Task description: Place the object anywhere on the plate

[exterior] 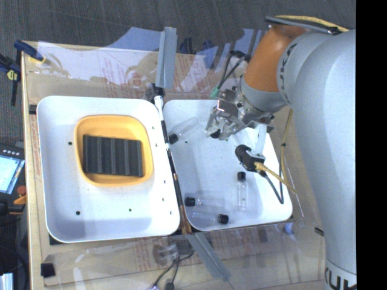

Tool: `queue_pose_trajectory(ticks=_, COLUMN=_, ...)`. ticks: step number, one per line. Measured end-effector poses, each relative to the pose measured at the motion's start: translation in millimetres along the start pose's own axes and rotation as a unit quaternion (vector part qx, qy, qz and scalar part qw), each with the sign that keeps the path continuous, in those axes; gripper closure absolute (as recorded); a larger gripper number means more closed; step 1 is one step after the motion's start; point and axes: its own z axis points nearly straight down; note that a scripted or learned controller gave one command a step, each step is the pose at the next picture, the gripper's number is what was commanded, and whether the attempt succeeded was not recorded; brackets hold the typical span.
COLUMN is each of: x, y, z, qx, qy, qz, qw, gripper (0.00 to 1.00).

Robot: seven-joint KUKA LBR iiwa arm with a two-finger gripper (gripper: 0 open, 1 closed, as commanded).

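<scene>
Clear plastic is the whole trouble from where I stand: the things in the right bin (181, 162) look like see-through vials with black caps, and they nearly vanish against the white floor. One vial (241, 193) stands or lies near the middle right, another (205, 202) lies along the near wall with a loose black cap (223, 219) just beside it, and a faint one (188, 127) sits toward the far left corner. Which of them is the object meant for the plate, I could not say.

The tool (219, 127) hangs over the far part of that bin, tilted, and I cannot tell its state or whether it has anything.

The yellow plate (112, 127) sits in the left bin (91, 222) with a dark ribbed insert (113, 155) in it, well apart from the vials.

My worry is a miss: a slick round vial could roll off or squirt out of a pinch. A black cable fitting (245, 156) trailing near the wrist could also knock the vial nearest it during a descent. The ridge between the bins is another place to clip a carried vial.
</scene>
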Motion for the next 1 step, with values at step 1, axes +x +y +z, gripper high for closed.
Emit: queue_pose_trajectory(ticks=1, x=51.0, y=-24.2, z=-2.2, qx=0.0, qy=-0.001, qz=-0.082, qw=0.9967, gripper=1.0)
